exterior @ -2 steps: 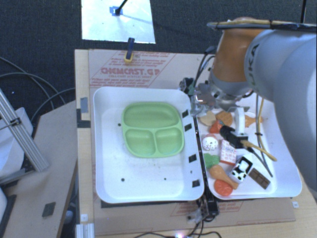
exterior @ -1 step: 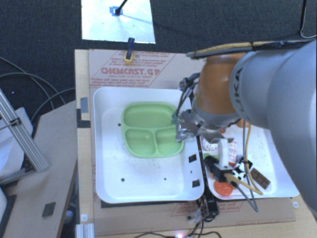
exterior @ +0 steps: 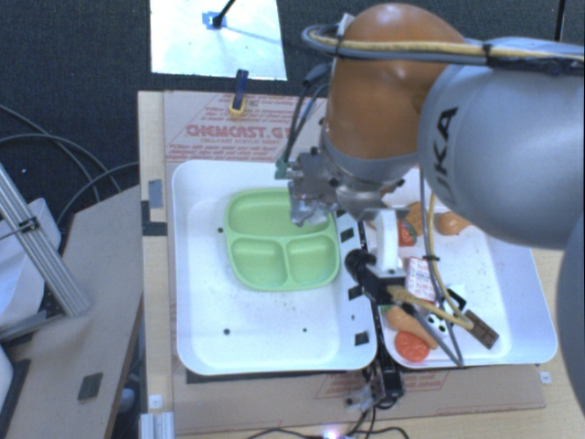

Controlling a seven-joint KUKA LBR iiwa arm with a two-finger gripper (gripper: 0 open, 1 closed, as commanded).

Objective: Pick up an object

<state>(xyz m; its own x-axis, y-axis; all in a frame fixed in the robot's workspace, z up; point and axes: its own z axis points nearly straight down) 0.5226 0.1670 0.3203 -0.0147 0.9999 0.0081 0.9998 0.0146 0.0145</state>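
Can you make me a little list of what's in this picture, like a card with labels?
arm: grey with an orange band, reaching in from the right
hand: low over the top right part of the green tray
green tray: three sections, lying in the left bin
left bin: white and shallow
right bin: white, beside the left bin, full of small mixed things
red thing: round, near the front of the right bin
orange thing: at the back of the right bin

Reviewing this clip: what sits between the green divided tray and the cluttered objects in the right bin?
In the camera view, the bins' adjoining white rims lie between the green divided tray and the cluttered objects, with the gripper above the tray's right edge.
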